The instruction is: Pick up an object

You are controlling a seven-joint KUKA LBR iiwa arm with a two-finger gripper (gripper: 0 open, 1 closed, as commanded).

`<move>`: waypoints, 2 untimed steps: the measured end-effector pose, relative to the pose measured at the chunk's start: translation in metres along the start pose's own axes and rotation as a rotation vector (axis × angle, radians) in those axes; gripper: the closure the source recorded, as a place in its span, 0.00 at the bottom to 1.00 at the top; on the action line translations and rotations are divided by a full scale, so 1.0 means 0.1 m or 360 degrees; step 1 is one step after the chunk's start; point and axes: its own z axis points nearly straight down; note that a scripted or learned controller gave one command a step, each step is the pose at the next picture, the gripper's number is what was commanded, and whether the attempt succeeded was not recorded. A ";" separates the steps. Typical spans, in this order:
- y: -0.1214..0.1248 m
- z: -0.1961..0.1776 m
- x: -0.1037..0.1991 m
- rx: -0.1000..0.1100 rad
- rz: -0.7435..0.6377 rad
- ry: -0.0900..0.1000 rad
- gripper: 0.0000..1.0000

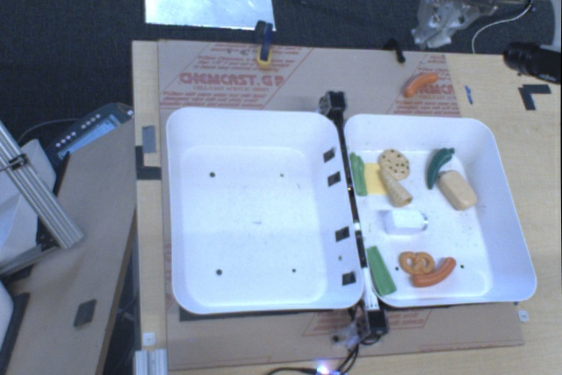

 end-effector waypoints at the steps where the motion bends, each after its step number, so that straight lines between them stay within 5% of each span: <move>1: -0.21 0.63 0.60 0.0039 0.0000 0.0000 1.00; 2: -0.39 0.40 0.50 0.0029 0.0008 -0.0002 1.00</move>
